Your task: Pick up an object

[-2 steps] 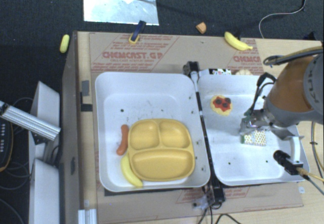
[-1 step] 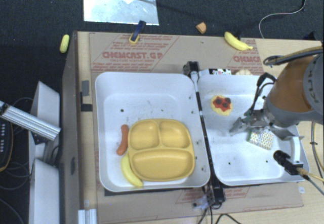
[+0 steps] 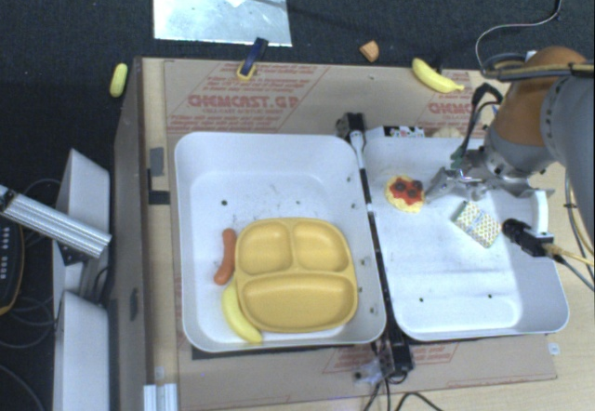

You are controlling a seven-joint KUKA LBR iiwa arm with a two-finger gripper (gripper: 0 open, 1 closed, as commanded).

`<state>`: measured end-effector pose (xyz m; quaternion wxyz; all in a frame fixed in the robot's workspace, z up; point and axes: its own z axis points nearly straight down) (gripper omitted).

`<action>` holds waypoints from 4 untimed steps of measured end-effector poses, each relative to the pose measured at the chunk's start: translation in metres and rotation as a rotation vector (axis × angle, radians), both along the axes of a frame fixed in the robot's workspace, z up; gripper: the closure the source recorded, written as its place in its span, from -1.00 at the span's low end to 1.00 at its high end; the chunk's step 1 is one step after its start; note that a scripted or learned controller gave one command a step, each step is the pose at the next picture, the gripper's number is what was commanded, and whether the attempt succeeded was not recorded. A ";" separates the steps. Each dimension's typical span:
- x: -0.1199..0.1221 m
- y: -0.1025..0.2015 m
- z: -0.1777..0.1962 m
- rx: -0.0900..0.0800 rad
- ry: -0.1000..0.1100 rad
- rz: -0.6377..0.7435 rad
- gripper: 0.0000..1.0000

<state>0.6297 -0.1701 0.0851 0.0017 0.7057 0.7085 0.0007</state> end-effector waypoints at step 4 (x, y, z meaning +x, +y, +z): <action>-0.046 0.089 0.150 0.002 0.005 0.001 1.00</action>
